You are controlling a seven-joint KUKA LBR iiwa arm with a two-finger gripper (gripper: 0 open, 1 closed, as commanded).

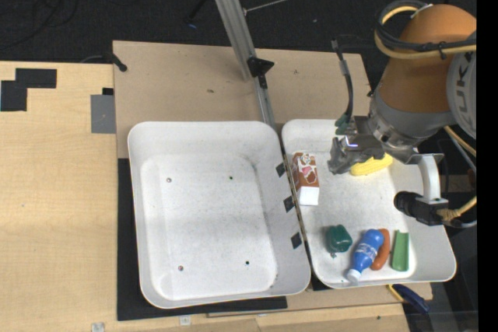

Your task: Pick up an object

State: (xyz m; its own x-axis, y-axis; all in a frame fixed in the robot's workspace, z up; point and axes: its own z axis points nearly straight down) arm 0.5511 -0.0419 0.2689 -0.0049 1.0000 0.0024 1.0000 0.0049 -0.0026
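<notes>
Grey KUKA arm with a bulbous orange band.

Black and yellow cables loop over the orange section; part of a dark letter marks the grey casing, and a small metal gripper caps the wrist.

The only readable lettering was a pair of large dark letters, "UK", on the grey arm at the right. The small carton carried a red-and-brown print too small to read.

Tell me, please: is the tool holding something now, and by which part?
It cannot be told: the tool is low at the yellow object, their contact hidden.
</notes>
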